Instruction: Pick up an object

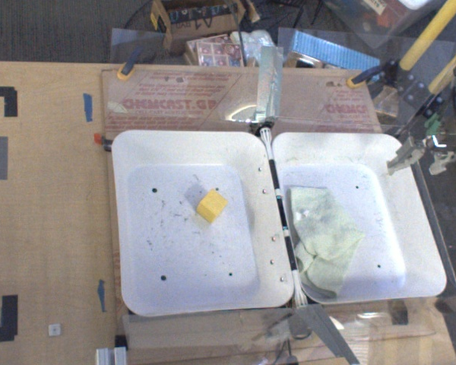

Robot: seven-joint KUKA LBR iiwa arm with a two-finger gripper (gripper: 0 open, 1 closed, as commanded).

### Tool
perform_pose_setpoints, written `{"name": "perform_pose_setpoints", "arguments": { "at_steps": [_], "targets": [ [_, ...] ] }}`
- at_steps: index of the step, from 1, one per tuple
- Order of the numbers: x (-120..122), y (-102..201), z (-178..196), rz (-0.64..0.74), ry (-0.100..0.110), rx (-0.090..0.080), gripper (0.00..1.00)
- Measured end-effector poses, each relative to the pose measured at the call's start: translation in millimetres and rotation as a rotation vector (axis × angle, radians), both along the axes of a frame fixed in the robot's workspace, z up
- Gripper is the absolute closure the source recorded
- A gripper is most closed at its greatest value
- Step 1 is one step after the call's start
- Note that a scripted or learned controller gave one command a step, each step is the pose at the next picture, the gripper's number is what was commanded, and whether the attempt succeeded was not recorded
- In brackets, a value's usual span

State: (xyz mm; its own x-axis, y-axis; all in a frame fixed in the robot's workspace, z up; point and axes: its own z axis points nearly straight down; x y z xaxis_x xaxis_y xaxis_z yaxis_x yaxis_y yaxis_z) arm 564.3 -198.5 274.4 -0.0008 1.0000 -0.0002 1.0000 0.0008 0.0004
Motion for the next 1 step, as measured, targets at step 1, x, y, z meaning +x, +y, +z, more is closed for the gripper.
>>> {"name": "perform_pose_setpoints", "arguments": {
  "at_steps": [1],
  "targets": [
    [0.9, -0.5, 11.1, 0.001, -0.004, -0.002, 1.0]
  ]
}}
